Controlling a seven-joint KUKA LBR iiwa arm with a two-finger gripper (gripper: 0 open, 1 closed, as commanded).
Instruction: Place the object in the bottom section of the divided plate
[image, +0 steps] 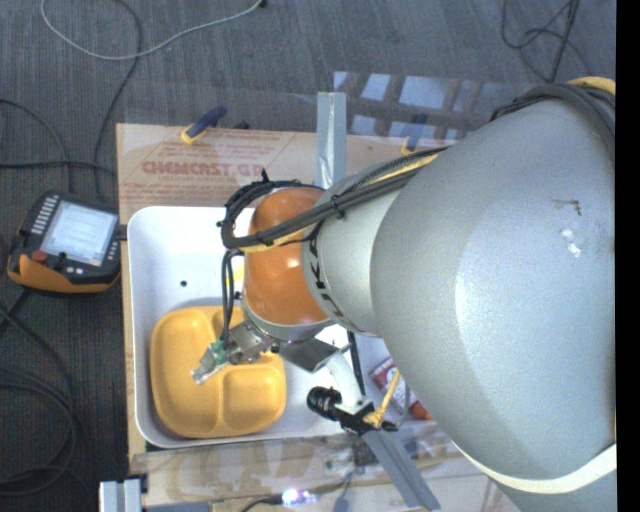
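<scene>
A yellow divided plate (180, 390) lies in the front part of the left white bin (170, 245). Ridges split it into a tall left section and smaller sections on the right. My arm reaches in from the right, and its orange band (280, 270) hangs over the plate's upper right part. The gripper (212, 362) points down-left over the middle of the plate, near where the ridges meet. At its tip is a small green-and-white bit; I cannot tell whether that is a held object or part of the gripper. The grey arm hides most of the right bin.
A corner of the right bin shows red-and-white packets (392, 385) beside a black fitting (322, 402). Brown cardboard (200, 165) lies behind the bins, with a blue-and-yellow clamp (203, 122) on its edge. A teach pendant (65, 242) rests on the floor at the left.
</scene>
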